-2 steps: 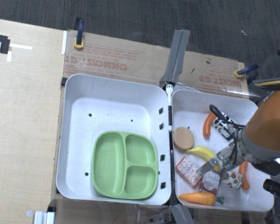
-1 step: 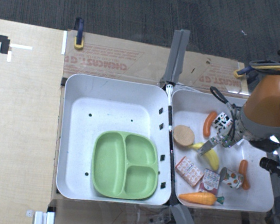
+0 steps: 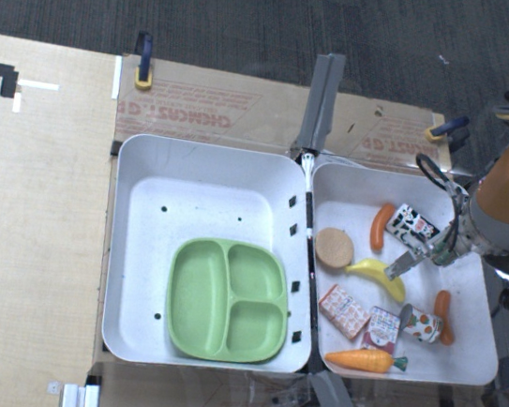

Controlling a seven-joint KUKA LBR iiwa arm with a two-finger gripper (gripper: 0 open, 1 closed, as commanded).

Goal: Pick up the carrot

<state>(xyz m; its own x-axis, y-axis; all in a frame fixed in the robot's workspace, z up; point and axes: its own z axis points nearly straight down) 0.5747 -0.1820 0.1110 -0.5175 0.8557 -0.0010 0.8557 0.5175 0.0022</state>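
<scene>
The orange toy carrot with a small green leafy top (image 3: 364, 359) lies flat on its side in the right white bin (image 3: 472, 368), close to the near wall of this bin. Its long tapered body runs from left to right, with the pointed tip to the left and the green top to the right. It looks like smooth plastic, it is whole, and nothing lies on it or covers it.
</scene>
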